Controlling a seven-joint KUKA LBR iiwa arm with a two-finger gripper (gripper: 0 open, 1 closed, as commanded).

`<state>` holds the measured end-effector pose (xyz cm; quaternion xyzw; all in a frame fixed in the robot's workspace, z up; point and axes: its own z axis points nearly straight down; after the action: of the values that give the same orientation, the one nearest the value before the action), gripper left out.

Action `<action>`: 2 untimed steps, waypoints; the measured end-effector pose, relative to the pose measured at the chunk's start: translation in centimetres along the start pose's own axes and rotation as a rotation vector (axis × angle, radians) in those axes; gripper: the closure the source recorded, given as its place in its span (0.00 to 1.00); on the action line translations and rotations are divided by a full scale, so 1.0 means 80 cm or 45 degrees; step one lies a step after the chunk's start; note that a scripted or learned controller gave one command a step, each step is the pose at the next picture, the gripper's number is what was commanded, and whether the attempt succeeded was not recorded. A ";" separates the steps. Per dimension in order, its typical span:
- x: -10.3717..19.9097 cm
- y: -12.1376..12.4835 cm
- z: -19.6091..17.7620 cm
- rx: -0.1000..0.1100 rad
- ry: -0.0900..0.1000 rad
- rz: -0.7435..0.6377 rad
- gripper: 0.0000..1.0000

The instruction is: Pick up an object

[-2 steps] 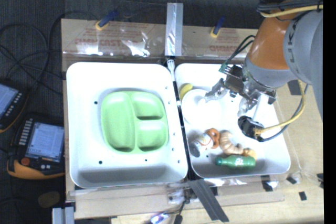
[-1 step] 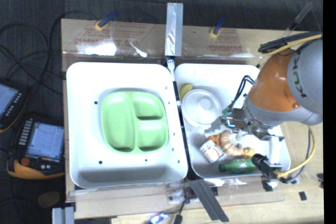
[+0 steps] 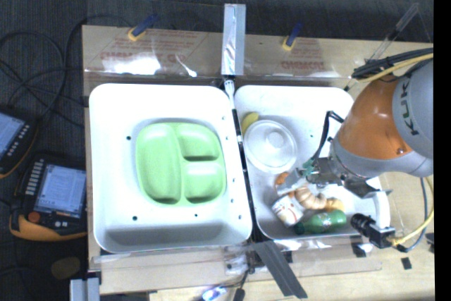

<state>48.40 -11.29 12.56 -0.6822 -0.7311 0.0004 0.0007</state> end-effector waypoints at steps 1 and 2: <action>0.014 0.004 0.045 -0.012 -0.007 -0.329 0.00; 0.015 0.007 0.032 -0.019 -0.005 -0.327 1.00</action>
<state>48.84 -10.04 9.98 -0.5829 -0.8125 -0.0036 -0.0057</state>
